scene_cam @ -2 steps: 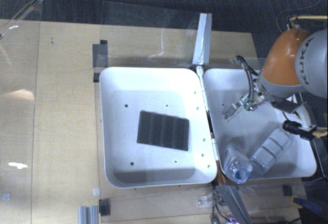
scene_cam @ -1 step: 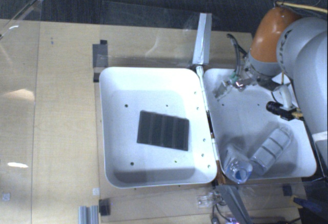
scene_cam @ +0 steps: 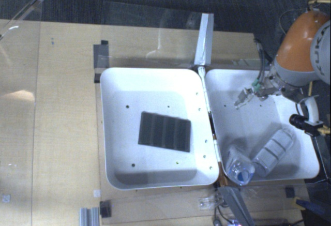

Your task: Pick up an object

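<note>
Bottle (scene_cam: 261,160) (clear plastic, on its side) lies in the right bin's (scene_cam: 227,116) near corner, cap end against the wall. Gripper (scene_cam: 247,96) hovers near the far wall, well apart from it, fingers spread and holding nothing. Judgement: descend across the bottle's body, away from the rim. Dark ridged block (scene_cam: 164,131) sits in the left bin (scene_cam: 119,116).

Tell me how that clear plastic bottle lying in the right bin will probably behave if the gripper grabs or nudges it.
The clear plastic bottle lies on its side, so a nudge would likely roll it. It looks empty and thin-walled, so it is probably light and may dent under a squeeze. Its smooth, ribbed surface might slip between the fingers of the gripper.
</note>
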You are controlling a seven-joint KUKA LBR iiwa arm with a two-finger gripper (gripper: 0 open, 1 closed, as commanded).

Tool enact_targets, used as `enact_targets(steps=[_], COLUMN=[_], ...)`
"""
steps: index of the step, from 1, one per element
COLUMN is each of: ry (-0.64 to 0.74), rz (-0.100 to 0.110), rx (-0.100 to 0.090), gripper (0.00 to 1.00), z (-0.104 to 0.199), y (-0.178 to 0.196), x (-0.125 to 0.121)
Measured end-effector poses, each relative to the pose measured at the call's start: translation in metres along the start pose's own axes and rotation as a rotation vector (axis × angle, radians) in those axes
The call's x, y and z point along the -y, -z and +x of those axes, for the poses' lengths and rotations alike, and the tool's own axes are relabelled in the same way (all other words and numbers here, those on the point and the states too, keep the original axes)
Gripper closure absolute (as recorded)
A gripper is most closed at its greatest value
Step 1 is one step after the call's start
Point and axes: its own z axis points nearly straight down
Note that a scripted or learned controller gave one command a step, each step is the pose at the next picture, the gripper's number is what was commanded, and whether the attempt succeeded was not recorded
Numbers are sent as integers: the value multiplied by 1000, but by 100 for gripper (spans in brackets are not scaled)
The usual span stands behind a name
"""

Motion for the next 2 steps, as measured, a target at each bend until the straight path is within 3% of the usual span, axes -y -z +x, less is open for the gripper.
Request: enact_targets(steps=[1,2], ry=[167,259], rz=[0,2], rx=[0,-3], gripper=[0,0], z=[30,121], y=[36,29], x=[-3,-18])
